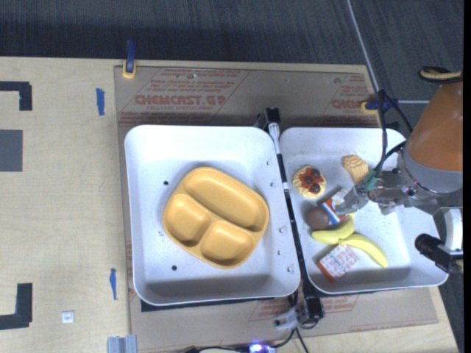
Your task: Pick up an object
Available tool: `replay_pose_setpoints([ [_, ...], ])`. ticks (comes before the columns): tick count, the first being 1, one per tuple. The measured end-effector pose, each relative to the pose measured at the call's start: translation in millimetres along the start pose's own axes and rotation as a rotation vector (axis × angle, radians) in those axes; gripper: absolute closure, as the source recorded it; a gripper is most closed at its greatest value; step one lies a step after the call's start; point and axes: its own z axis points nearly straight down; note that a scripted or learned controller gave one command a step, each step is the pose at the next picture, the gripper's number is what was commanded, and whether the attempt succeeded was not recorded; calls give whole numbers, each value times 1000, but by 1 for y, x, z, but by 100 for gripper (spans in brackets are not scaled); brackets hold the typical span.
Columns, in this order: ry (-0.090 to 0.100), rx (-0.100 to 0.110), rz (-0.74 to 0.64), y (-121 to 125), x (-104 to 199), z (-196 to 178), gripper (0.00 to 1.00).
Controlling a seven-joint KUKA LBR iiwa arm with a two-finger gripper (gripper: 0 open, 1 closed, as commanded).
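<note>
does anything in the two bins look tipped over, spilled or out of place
Nothing stands out. The yellow three-compartment plastic tray lies flat but skewed in the left white bin. In the right white bin the yellow banana and other small items lie loosely scattered, nothing spilled.

Pale wooden bench (59,219), brown cardboard sheet (243,94) on it, two white bins (143,197) side by side

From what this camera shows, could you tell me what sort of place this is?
Most likely a robotics lab bench set up for grasping trials. Two shallow white bins sit side by side on a board. Toy food such as a banana lies in the right one, and the gripper reaches in.
</note>
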Motion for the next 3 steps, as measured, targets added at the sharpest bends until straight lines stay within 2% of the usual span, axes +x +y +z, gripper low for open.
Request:
replay_pose_setpoints([
  [1, -1, -4, 1, -22, 0, 113, 0],
  [2, -4, -11, 2, -20, -1, 103, 100],
  [3, -1, -4, -1, -21, 96, 14, 100],
])
